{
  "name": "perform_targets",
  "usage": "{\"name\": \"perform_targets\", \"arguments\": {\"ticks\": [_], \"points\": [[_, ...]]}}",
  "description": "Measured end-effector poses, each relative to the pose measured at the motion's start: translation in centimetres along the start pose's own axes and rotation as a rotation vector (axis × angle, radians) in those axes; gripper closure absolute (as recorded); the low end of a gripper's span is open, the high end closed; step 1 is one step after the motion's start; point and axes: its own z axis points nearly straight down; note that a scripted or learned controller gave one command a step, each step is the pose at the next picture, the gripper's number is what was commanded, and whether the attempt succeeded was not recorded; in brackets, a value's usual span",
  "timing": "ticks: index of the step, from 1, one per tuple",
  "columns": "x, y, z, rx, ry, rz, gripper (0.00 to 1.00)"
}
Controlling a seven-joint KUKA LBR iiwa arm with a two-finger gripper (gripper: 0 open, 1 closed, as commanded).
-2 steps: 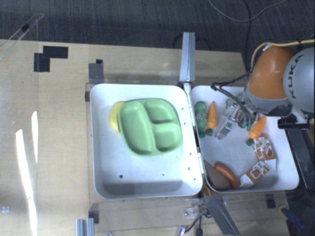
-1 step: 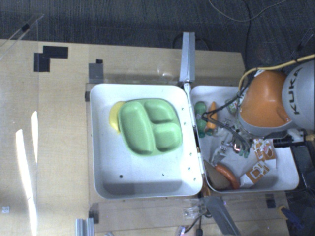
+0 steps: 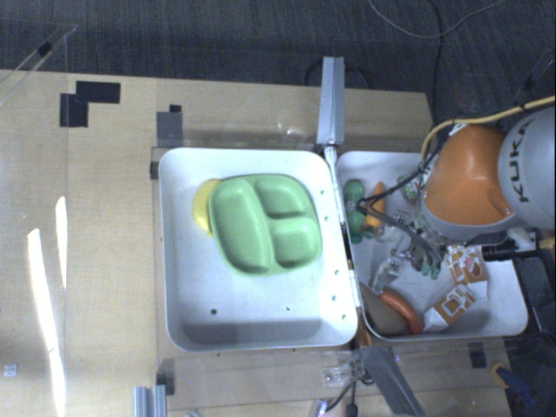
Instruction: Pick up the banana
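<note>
Banana [image 3: 201, 207] peeks out from under the green tray [image 3: 265, 222] in the left bin [image 3: 252, 333]. The gripper [image 3: 393, 272] hangs over the right bin [image 3: 504, 320]; I cannot tell its state.

Banana [image 3: 201, 207] peeks from under green tray [image 3: 265, 222] in left bin [image 3: 261, 328].

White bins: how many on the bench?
2. The left bin holds a green divided tray with something yellow peeking out at its left edge. The right bin sits beside it, under the arm.
</note>
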Motion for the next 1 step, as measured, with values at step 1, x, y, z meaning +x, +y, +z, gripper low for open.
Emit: {"name": "perform_targets", "arguments": {"ticks": [1], "points": [[-1.43,4.28,-9.66,0.001,0.004,0.085,0.0]]}}
